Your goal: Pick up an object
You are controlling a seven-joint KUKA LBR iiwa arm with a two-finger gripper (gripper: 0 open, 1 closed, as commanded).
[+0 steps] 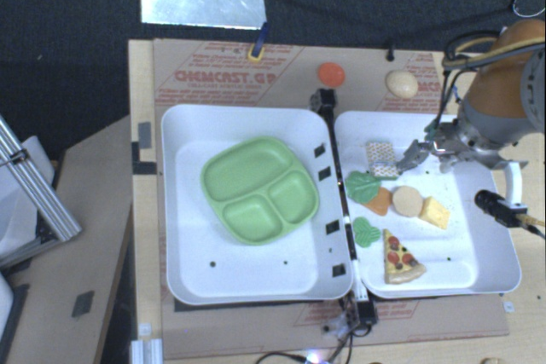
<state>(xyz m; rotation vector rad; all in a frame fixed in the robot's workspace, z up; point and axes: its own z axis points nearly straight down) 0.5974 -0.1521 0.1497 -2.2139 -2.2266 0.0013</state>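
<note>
Your bench (213, 68) carries two white bins. Your claw (409, 159) hangs by the right bin's (486, 268) far edge, above a grey speckled square (380, 154); you cannot tell its state.

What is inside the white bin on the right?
The right bin holds a pizza slice, a cheese wedge, a round cracker, leafy greens and a checkered piece. The tool partly covers things there.

A robotics lab: cardboard-topped bench (222, 68), white bins (247, 286), toy food (401, 260), aluminium framing (34, 192)

Divided plate (260, 190) in left bin (183, 209); pizza slice (401, 260) in right bin (486, 264).
</note>
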